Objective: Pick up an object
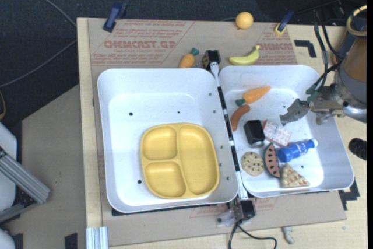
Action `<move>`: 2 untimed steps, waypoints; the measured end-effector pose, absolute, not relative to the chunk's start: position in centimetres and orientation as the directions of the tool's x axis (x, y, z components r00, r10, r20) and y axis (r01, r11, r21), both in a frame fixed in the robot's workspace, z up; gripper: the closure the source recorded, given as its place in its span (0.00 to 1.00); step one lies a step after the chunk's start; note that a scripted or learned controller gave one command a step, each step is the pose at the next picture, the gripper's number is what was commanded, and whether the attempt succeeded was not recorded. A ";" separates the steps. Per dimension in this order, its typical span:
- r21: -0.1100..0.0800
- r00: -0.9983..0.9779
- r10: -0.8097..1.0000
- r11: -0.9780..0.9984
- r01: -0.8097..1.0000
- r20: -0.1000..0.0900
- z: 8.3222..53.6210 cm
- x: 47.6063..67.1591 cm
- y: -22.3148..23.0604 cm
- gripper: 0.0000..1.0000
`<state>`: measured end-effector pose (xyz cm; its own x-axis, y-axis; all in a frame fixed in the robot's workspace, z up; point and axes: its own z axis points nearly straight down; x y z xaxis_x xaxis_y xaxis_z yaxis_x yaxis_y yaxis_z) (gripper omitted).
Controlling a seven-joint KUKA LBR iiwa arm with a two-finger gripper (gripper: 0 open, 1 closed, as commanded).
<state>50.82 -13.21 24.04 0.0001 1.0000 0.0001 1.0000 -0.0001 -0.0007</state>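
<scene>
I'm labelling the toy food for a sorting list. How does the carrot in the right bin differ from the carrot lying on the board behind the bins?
The carrot in the right bin looks longer and lies fully in view, tip toward the right. The carrot on the board looks shorter and stubbier, tucked against the left bin's back rim. The first rests on white plastic, the second on brown cardboard. Both are orange with a green end.

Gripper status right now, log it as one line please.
gripper over right bin | holding nothing | nearest: packet, bottle | yellow plate in left bin
</scene>
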 end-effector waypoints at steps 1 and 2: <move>-0.003 -0.001 1.000 0.001 1.000 0.001 16.9 52.6 -10.3 0.00; 0.007 0.001 1.000 -0.001 1.000 -0.002 8.8 56.2 -9.7 0.00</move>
<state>56.25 -9.75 8.83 0.0005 1.0000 -0.0018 1.0000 -0.0005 0.0070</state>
